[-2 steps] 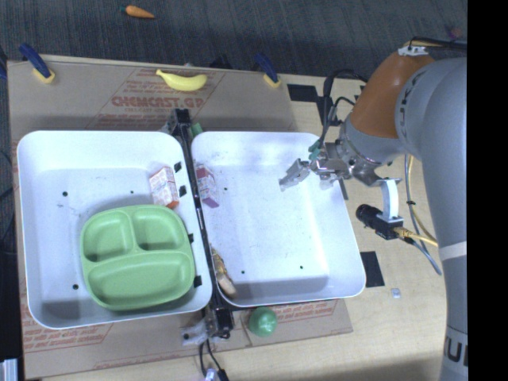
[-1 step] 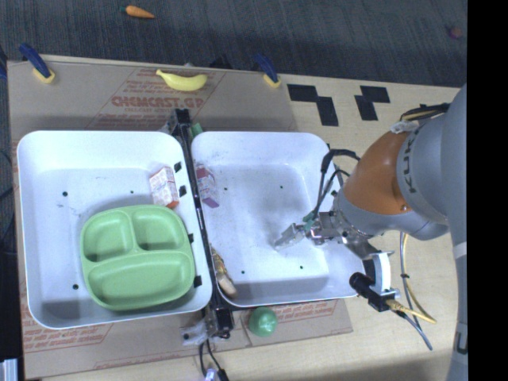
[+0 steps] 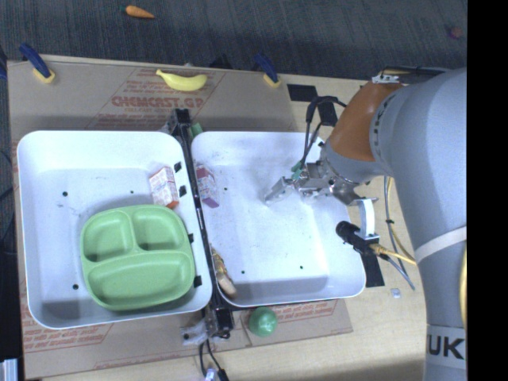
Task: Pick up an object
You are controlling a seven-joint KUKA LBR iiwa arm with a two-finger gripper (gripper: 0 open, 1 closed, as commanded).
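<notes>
My gripper (image 3: 276,190) hangs over the middle of the right bin (image 3: 317,280), pointing left and down, and I see no object at its tip. A small purple and white packet (image 3: 205,186) lies at the right bin's left wall, well left of the gripper. A tan piece (image 3: 221,277) rests in that bin's front left corner. The left bin (image 3: 48,157) holds a green divided tray (image 3: 139,254) and a small orange and white carton (image 3: 163,186).
Outside the bins, a yellow banana (image 3: 182,78) lies on the cardboard behind them and a green ball (image 3: 262,321) sits in front. An orange carrot (image 3: 140,11) lies on the dark floor. Blue clamps (image 3: 36,62) hold the cardboard's back edge.
</notes>
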